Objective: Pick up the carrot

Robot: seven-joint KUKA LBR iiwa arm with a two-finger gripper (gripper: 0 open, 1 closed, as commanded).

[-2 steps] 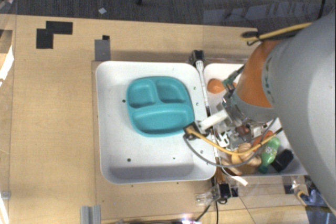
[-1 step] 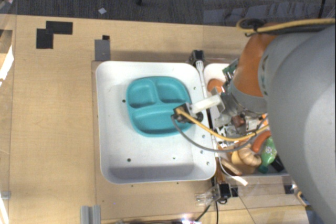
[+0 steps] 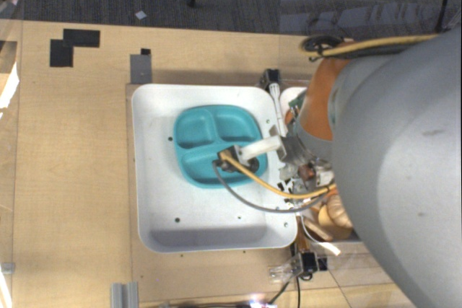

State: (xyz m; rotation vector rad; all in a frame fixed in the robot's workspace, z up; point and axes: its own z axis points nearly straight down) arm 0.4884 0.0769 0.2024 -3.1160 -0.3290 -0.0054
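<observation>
My gripper (image 3: pixel 297 168) hangs over the wall between the two bins, at the right edge of the left bin (image 3: pixel 155 155). The grey arm with its orange band (image 3: pixel 317 108) reaches in from the right and hides most of the right bin. A teal divided plate (image 3: pixel 206 137) lies in the left bin, just left of the gripper. Nothing I can make out as a carrot lies on the open part of the left bin.
A tan-brown rounded thing (image 3: pixel 336 216) peeks out under the arm in the right bin, with a pale strip (image 3: pixel 321 245) by it. The wooden bench (image 3: pixel 72 177) stretches to the left. Black markers (image 3: pixel 72 45) sit at its back left.
</observation>
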